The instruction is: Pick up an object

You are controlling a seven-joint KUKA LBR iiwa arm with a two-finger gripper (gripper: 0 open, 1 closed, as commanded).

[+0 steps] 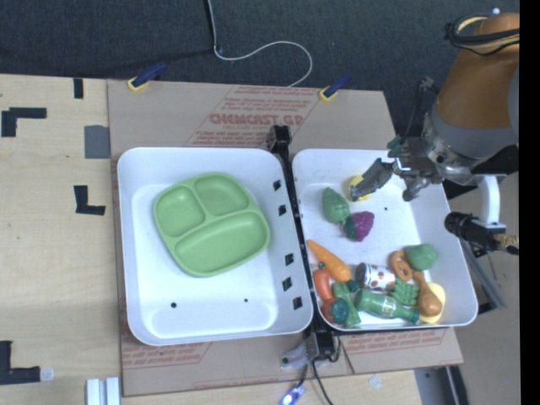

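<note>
Camera view, from above at a slant. Left bin (pixel 139 251): one green divided plate (pixel 212 223), three compartments, lying flat toward the far side. Right bin (pixel 451 256): toys crowd the near end, namely an orange carrot (pixel 330 261), a small labelled bottle (pixel 376 278), green pieces, and a yellow-orange piece at the near right corner. A purple fruit (pixel 360 224) and a dark green vegetable (pixel 335 206) sit just beside each other in mid-bin, apart from the heap. Cardboard sheet (pixel 253 112) under both bins, clipped at its far corners; white cable (pixel 253 53) loops on the dark floor beyond.

Arm enters from the right, orange band high, wrist tilted down over the right bin's far end. Gripper (pixel 390 180): two dark fingers spread apart. A small yellow object (pixel 358 185) lies at the tip of the left-hand finger (pixel 374 178), touching or nearly so; whether it is pinched cannot be told. It sits just beyond the green vegetable, near the bin's far wall.
</note>
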